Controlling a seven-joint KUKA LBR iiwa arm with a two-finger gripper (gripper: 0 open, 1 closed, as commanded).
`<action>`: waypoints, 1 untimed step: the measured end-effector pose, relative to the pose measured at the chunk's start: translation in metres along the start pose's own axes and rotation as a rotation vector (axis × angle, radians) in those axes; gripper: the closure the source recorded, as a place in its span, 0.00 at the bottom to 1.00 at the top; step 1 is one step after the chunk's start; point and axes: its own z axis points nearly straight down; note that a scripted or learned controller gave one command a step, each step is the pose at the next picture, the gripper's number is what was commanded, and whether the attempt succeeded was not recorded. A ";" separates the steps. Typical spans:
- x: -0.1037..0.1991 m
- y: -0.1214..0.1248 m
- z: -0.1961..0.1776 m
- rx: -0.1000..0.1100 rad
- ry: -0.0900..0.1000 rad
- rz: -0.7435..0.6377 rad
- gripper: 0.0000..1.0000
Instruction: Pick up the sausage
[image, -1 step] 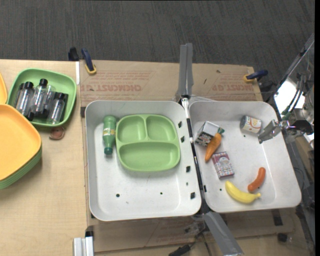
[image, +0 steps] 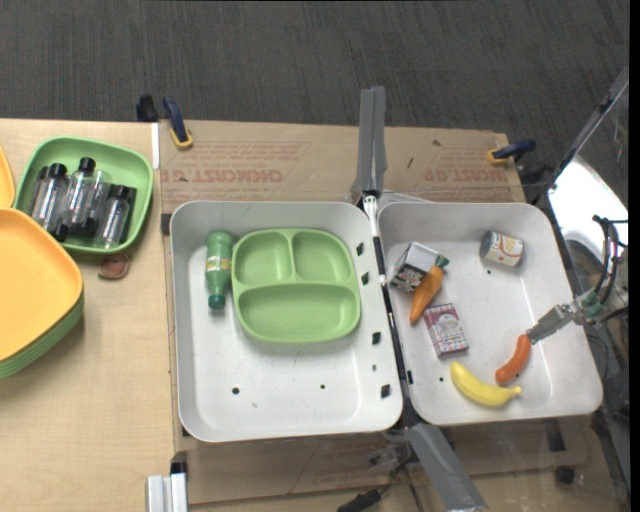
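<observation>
Orange-red sausage (image: 513, 358) in the right bin (image: 470, 212), low and near the right wall. Lies at a slant, upper end aimed up and to the right, flat on the bin floor. Sits just above the banana (image: 485, 387), lower end close to the yellow curve; touching or not, cannot tell. Well apart from the carrot (image: 427, 290) and the small printed box (image: 446, 330) toward the bin's middle, so open on its right flank, probably why the approach comes from that side.

Grey gripper (image: 546, 326) reaching in over the right rim, tilted along much the same slant as the sausage, tip right at the sausage's upper end. Open, clenched or grasping: cannot tell at this size. Nothing seen lifted, so no pick-up as yet, judging by the sausage's flat rest.

Likely calls for a grip across the narrow body, not the end, to avoid a slip. Risks nudging the banana if pushed down-left.

Green divided plate (image: 296, 285) and green bottle (image: 217, 268) in the left bin (image: 290, 410), clear of the work.
</observation>
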 end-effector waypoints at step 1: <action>0.031 0.012 0.095 -0.001 0.000 0.036 0.00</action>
